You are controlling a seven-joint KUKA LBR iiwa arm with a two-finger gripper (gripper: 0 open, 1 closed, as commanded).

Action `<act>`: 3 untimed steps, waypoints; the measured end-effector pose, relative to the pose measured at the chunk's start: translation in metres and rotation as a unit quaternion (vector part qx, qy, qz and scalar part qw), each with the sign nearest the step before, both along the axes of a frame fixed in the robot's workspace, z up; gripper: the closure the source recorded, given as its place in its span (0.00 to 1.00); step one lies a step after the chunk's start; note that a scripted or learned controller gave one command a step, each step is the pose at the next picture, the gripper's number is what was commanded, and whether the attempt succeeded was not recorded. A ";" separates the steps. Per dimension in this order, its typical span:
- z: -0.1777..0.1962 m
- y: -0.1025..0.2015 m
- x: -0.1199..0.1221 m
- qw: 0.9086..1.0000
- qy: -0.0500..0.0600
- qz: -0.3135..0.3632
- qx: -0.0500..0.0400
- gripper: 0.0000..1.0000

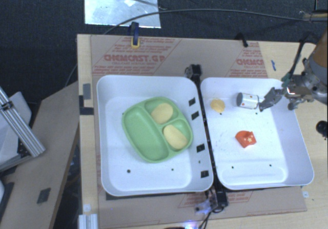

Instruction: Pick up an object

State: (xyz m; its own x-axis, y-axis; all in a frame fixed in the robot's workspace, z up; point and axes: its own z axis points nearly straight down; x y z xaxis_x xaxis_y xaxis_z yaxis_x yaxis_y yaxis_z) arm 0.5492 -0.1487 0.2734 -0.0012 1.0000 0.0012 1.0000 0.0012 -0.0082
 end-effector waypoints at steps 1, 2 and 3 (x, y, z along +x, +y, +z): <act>0.005 0.000 0.002 1.000 -0.005 0.001 -0.001 0.00; -0.049 0.011 0.002 1.000 -0.003 0.000 0.000 0.00; -0.111 0.009 0.005 1.000 -0.002 0.000 0.000 0.00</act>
State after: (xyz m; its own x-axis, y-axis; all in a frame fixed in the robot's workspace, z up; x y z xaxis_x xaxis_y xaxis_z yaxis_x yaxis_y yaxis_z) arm 0.5544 -0.1395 0.1619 -0.0011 1.0000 0.0008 1.0000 0.0011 -0.0032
